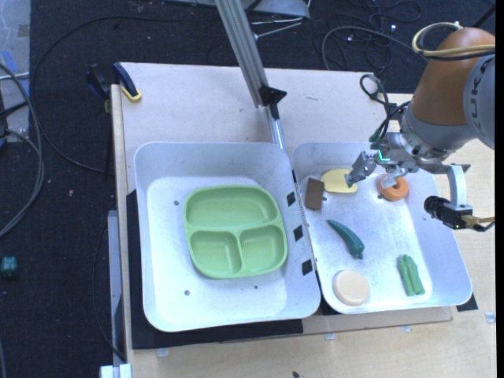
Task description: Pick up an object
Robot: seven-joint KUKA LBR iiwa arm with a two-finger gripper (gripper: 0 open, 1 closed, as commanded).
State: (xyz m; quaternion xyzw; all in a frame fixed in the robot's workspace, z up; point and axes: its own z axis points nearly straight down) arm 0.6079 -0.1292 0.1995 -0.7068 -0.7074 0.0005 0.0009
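object: no single target named; candidates all lie in the right bin [441, 235], nearest to the gripper being the yellow piece [339, 180] and the orange piece [393, 187]
progress: early, nothing lifted as far as can be judged; every item rests on the bin floor, pick not yet done
gripper [364, 166]: low over the right bin's far end, just beside the yellow piece; too small and dark to tell whether it is released or clenched, nothing visibly grasped
left to do: settle on one item, close on it, raise it clear
right bin contents: yellow piece, orange piece, brown block [314, 193] near the left wall, dark green pepper-like piece [347, 237] in the middle, round cream piece [351, 287] at the near edge, light green bundle [409, 275] near right
left bin [157, 211]: holds a green divided plate [235, 231], three compartments, nothing in them
arm: reaches in from the right, orange band above the wrist
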